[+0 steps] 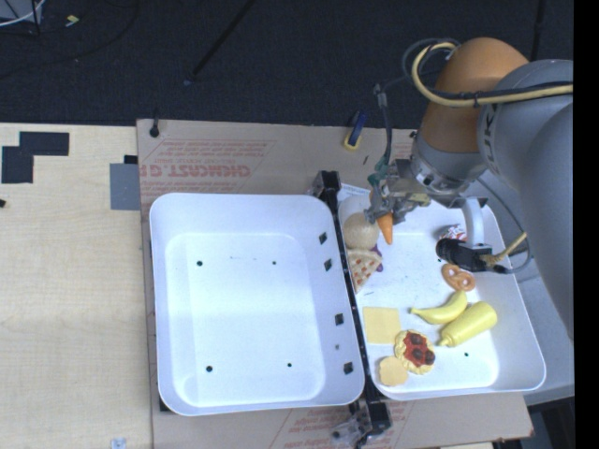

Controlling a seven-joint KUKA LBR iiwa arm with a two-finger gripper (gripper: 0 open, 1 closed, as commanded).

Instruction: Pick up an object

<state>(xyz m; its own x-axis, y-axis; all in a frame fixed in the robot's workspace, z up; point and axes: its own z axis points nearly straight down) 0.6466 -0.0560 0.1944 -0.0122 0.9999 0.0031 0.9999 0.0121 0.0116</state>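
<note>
Carrot (385,229) is the thing nearest my claw (386,209): a small orange toy, thick end up and pointed end down, directly under the claw's tip and touching it as far as I can see. Whether my claw has closed on it or stands open I cannot tell, because the wrist hardware crowds that spot and hides the tip. Both are over the far left corner of the right bin (513,368), close to the wall it shares with the left bin (243,316).

Just beside the carrot, on the side toward that shared wall, lies a pale rounded roll (358,230). A wedge with a criss-cross pattern (364,267) lies nearer the camera than the roll, touching it or nearly so. Further toward the camera, a flat yellow square (380,325) lies along the same wall, with a round pizza-like piece with red blotches (415,348) and a tan piece (393,372) beside it.

Well apart from my claw, toward the bin's right side, lie an orange pretzel (458,276), a banana (442,310) and a yellow bottle (470,323); the banana and bottle lie close together. Both bins rest on brown cardboard on the desk (65,297).
</note>
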